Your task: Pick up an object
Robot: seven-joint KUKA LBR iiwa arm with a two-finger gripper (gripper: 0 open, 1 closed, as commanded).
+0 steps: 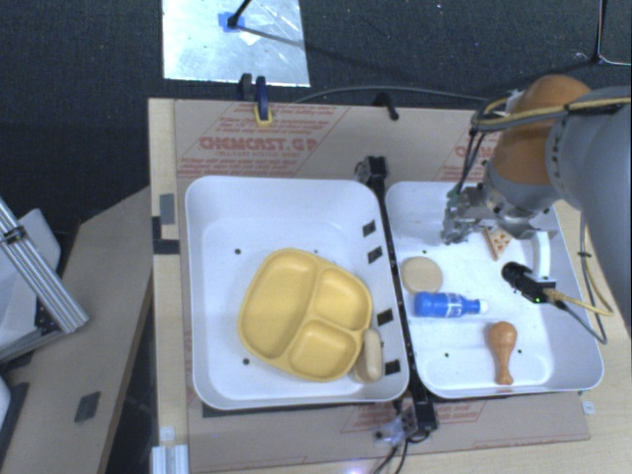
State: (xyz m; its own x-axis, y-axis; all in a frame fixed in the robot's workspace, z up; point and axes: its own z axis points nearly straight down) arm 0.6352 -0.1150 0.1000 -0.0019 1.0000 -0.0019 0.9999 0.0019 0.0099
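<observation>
My gripper (457, 227) hangs low over the far part of the right bin (578, 363), reaching in from the right. A small tan wedge with dark spots (497, 242) lies just to its right. Nearer the front, a round tan disc (422, 273) sits by the bin's left wall. A blue bottle with a white cap (446, 305) lies on its side just in front of the disc. A brown drumstick (503, 347) rests at the front right. I see nothing held at the gripper.
The left bin (212, 265) holds a yellow divided plate (304, 313) and a pale bread roll (370, 354) against its right wall. A black divider with clips (387, 265) runs between the bins.
</observation>
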